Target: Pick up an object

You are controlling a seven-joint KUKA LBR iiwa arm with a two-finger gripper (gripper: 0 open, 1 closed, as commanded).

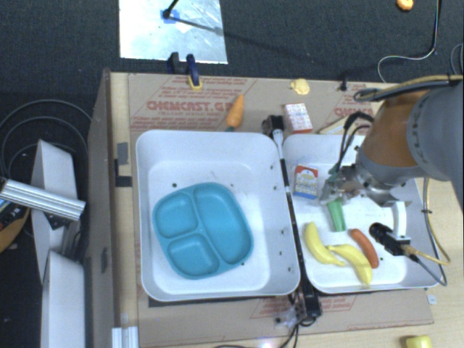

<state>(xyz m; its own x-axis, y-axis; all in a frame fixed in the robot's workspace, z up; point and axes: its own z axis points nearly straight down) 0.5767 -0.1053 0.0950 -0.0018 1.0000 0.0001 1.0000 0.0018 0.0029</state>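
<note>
The gripper [338, 192] hangs just above the small green plastic cylinder [336, 215]; its finger state is unclear. The cylinder seems light, stiff and slippery, best taken across its middle.

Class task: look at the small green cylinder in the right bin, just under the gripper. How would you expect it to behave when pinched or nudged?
The green cylinder looks rounded and smooth, so it would probably roll sideways if nudged. It seems small and likely light, so lifting should be easy. Its curved sides might slip from the gripper unless pinched squarely.
</note>
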